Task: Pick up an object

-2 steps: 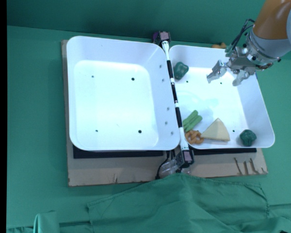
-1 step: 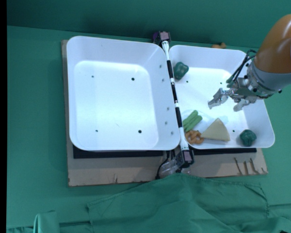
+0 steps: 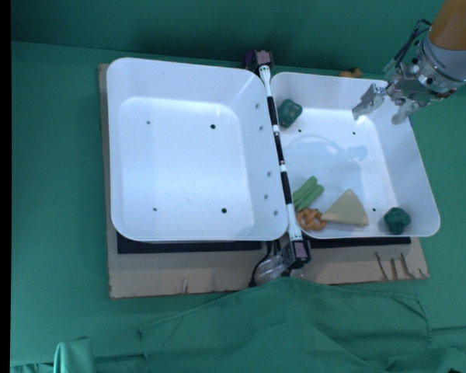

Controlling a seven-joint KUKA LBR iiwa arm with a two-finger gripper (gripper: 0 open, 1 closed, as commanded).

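Gripper (image 3: 386, 105) at upper right of frame, fingers spread with nothing between them, above right bin (image 3: 419, 179), dark green lump (image 3: 289, 113) upper left inside, green beans (image 3: 307, 193), orange piece (image 3: 311, 220), cheese wedge (image 3: 347, 209), green broccoli (image 3: 397, 220) along bottom edge, left bin (image 3: 140, 92) beside.

Glossy, smooth white plastic on both bins (image 3: 190, 76), catching the light. Matt green cloth (image 3: 62, 169) drapes the counter, wrinkled at the front, and rough brown cardboard (image 3: 140, 282) lies beneath the bins.
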